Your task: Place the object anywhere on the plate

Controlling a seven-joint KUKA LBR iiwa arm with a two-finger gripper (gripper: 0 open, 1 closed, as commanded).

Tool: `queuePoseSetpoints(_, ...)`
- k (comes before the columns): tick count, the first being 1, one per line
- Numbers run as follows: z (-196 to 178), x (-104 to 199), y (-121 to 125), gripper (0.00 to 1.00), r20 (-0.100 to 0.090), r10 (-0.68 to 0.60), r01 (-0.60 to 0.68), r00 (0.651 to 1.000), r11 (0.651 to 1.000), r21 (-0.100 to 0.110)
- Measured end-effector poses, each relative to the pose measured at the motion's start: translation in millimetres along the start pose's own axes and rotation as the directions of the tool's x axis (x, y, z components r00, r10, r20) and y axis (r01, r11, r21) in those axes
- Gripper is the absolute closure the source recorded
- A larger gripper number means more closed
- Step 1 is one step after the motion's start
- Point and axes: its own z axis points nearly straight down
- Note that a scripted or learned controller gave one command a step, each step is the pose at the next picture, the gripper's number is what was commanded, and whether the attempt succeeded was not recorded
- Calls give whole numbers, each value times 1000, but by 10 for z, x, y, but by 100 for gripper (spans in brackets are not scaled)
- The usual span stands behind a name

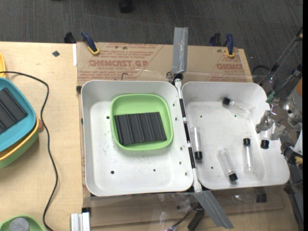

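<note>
A green square plate sits in the left bin and carries a dark grey ribbed slab lying flat across its middle. Several clear vials with black caps lie in the right bin: one near the back, one along the left wall, and two towards the front. My gripper hangs over the right bin's right rim, far from the plate. A small black-capped piece sits just below it; I cannot make out whether it is held.
A teal and yellow stack of dishes stands at the bench's left edge, with a black cable trailing beside it. Cardboard clamped at the back lies behind both bins. A grey divider strip rises between the bins.
</note>
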Motion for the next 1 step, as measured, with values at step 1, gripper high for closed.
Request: queuePoseSetpoints(1,-1,0,0,0,0,0,0,1000,1000,0)
